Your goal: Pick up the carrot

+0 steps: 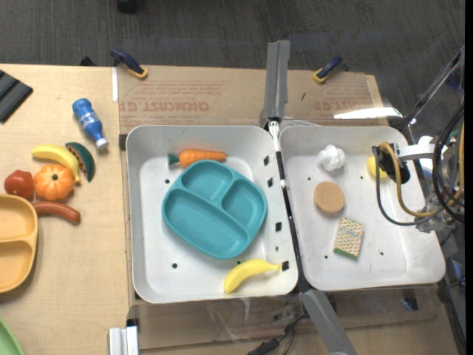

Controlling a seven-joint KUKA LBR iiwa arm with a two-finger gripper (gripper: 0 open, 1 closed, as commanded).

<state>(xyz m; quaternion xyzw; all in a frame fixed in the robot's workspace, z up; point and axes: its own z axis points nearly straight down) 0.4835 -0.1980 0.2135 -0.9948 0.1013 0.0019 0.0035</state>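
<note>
carrot [201, 156]: lying flat, touching the teal plate's [214, 208] far rim
banana [250, 274]: by the plate's near edge
fingers: honestly can't tell

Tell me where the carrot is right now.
The carrot lies in the left bin, near its far wall, just beyond the far edge of the teal divided plate.

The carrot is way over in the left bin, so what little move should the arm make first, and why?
Probably a sweep leftward across the divider. The carrot lies at the far edge of the left bin, just beyond the teal divided plate, while the arm's cabling sits at the right bin's right side. It must get above the carrot before lowering.
</note>
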